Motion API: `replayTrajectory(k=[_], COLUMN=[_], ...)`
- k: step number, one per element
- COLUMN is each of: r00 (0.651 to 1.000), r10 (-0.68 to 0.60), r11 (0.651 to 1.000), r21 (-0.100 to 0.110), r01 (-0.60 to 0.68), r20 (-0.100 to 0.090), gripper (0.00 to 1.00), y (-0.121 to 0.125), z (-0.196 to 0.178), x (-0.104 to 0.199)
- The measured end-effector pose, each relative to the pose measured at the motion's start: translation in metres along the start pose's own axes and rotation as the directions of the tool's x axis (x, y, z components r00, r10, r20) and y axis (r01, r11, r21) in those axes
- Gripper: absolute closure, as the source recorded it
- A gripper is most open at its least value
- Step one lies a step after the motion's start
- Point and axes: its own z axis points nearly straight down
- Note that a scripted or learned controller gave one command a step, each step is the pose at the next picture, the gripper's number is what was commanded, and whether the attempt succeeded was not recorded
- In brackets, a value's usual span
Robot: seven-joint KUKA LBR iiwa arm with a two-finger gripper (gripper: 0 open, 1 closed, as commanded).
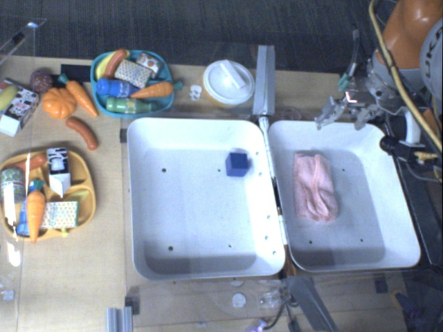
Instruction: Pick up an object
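With its fingers spread and nothing between them, the two-finger gripper (346, 113) hovers above the right white bin's (398, 206) far rim and should descend squarely over the crumpled pink cloth (315, 186) lying mid-bin.

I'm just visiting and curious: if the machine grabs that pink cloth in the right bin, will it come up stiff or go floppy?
Probably floppy: the pink cloth lies bunched in soft folds, so it would likely droop and hang from wherever it is pinched. It looks light and unlikely to roll or tip, since it sits slumped flat on the floor of the right bin. A push would likely crumple it rather than slide it whole.
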Motion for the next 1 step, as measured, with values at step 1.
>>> replayTrajectory(k=[1], r00=[0.998], r10=[-0.056], r11=[0.998], r21=[-0.004], r01=[0.056], r20=[0.000], gripper=[0.00], y=[-0.0095], z=[0.1406], x=[0.0143])
